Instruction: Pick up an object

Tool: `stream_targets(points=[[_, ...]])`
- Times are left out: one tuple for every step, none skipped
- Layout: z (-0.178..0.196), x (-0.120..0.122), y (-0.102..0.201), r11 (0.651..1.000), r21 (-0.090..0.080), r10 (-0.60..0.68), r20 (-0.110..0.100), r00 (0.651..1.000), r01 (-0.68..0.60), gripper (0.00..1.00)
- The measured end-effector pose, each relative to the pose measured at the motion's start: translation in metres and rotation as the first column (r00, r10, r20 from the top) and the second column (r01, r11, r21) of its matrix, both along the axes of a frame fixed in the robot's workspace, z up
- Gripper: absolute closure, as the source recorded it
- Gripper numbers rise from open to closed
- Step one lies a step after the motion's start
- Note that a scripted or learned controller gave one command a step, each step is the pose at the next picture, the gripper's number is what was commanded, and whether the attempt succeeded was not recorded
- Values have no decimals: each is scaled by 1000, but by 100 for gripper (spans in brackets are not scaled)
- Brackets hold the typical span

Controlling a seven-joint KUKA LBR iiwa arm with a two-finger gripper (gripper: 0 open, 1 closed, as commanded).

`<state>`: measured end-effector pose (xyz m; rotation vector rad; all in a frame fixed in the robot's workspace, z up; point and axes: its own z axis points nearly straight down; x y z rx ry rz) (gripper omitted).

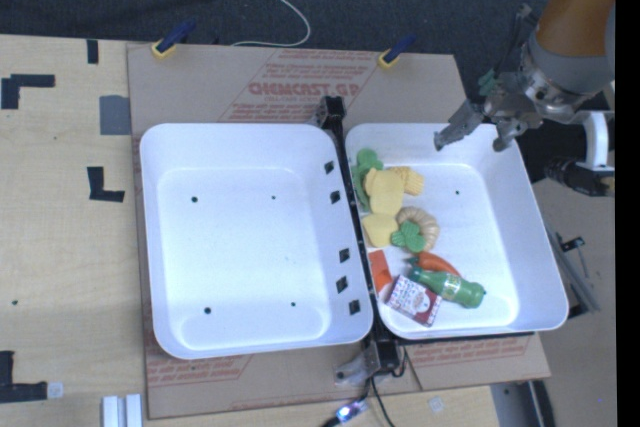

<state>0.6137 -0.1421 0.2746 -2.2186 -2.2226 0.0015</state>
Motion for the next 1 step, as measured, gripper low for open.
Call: stream_targets(points=[[-198, -19, 39, 1000, 1, 1, -6, 1000, -1, 0]])
